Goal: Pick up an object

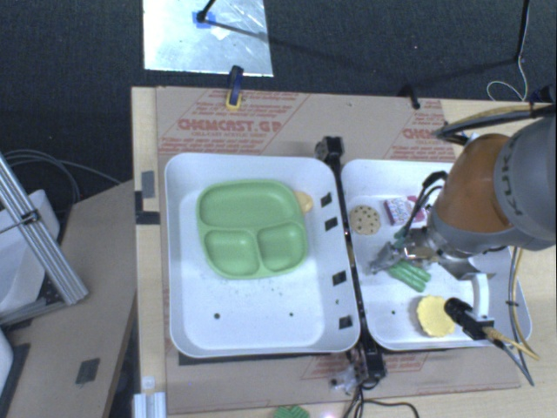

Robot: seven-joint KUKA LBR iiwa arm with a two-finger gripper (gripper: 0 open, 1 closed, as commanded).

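We judged the largest risk to come from the arm [487, 194] itself: its bulk hung over the right bin [387, 316] and hid part of that bin's floor, so a descent could land on something we could not see or press against the bin wall. The gripper [389, 257] was low in the right bin, just beside the green object [411, 276]. We could not tell whether it was wide or narrow, and nothing showed as held. If it closed off-centre, we thought the green object, which lay at a slant, could slip out or skid toward the yellow disc [432, 315] nearby. As for the containers, the tabletop [261, 120] bore both bins side by side. The left bin [187, 320] held a green divided tray [252, 229] of three compartments, with a small yellow piece [304, 201] peeping out at the tray's upper right edge. The right bin held the yellow disc near its front wall, the green object beside the gripper, a speckled round disc [365, 219] close to the divider, and a small pink-and-white packet [399, 208] near that disc.
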